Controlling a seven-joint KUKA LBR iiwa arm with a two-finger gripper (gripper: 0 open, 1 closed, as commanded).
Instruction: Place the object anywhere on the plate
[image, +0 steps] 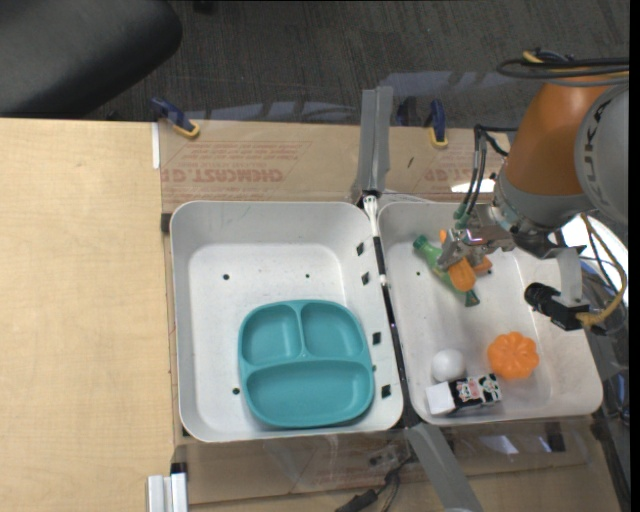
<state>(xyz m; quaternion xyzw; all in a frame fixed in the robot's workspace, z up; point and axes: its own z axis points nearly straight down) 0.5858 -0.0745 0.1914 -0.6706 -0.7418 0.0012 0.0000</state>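
I am at the picking step. My pincer (466, 252) hangs low over the back left part of the right-hand shallow white bin (560, 405), right above the small orange and green toy carrot (452, 268), which lies on the bin floor with its green leafy end pointing toward the back left corner. From this slanted view I cannot tell whether my fingers stand apart or have come together, nor whether the carrot sits between them; it looks to be resting on the floor under my tip, so I judge it not yet lifted.

The teal plastic plate with three compartments (305, 365) lies in the left-hand white bin (195, 300), toward its front, well apart from me. Nothing rests on it, so the placing is all yet to do.

The next move, as I judge it, calls for a firm hold on the carrot, a lift high enough to clear the two raised rims and the grey divider (380, 290) between the bins, then a carry to the left and forward, and a lowering over any of the plate's compartments.

Room is fair. The carrot is near the bin's back left wall, so a sideways nudge could push it into the corner. The round orange toy pumpkin (513, 356), the small white ball (447, 363) and the black and white carton-like box (465, 393) lie toward the front of my bin, apart from my path. The left bin is open all round the plate.
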